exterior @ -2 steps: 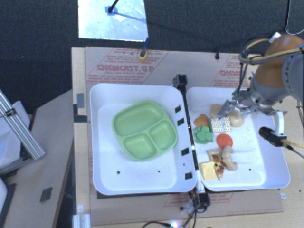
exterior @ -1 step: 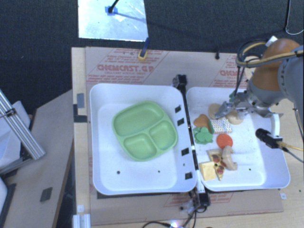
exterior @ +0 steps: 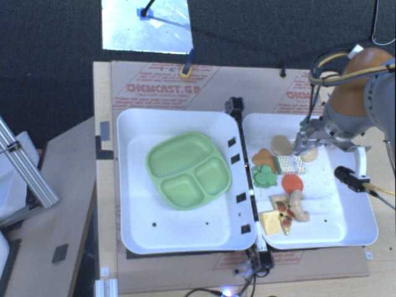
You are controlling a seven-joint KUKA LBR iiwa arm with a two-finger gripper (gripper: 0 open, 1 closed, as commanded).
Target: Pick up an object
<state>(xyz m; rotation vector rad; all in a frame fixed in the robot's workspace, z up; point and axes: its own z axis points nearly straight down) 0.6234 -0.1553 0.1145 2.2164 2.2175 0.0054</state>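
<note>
The cheese (exterior: 270, 221) and the pizza slice (exterior: 285, 218) lie lowest in the frame, at the lower left of the right bin (exterior: 356, 228), touching one another. Just above them are a beige piece (exterior: 298, 205) and a red disc (exterior: 292, 183); left of the disc sits a green lump (exterior: 265, 176), with an orange piece (exterior: 263, 158) above it. A speckled block (exterior: 289, 164) lies between the orange piece and the hand (exterior: 302, 146), and two tan rounds (exterior: 282, 145) lie beside the hand, one to its left and one partly under it on the right.

The hand hangs low over the upper middle of that bin, at the edge of the speckled block. I cannot tell how far apart its fingers are, and nothing is seen between them.

The nearest likely target is the speckled block or a tan round. To do this well, the hand should centre over one piece, descend straight, and close across its narrow side, keeping off the neighbours, which are tightly packed.

The left bin (exterior: 133, 228) holds a green tray (exterior: 189, 169) with three compartments. The arm (exterior: 356, 98) enters from the right of the frame and is cut off there. The fingertips blur into the pieces below them, and what the beige piece is cannot be told. The worktop (exterior: 154, 85) shows above the bins.
</note>
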